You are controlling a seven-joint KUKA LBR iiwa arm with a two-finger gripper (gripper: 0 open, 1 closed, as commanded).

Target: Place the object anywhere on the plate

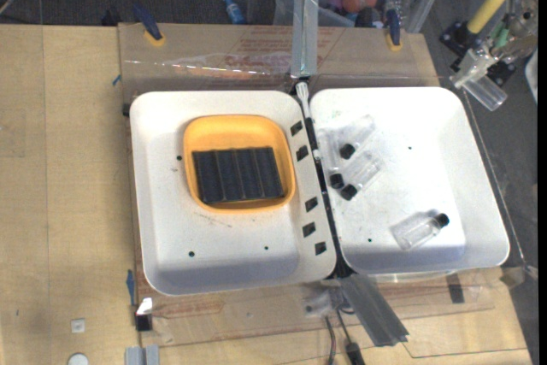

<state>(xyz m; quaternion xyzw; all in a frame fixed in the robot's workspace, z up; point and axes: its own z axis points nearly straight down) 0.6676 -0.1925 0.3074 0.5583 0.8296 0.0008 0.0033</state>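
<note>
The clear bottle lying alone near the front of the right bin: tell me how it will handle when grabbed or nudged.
The clear bottle lies on its side and looks round, so a nudge would probably roll it across the right bin. Its see-through, seemingly empty body suggests it is light and likely to skid away. The smooth wall may be slippery to pinch.

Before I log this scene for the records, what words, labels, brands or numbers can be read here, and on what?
No text can be read.
Faint reddish print on the clear sheet behind the bins: too blurred to read.
Orange plate, dark ribbed block, clear bottles: no lettering shows.
</note>
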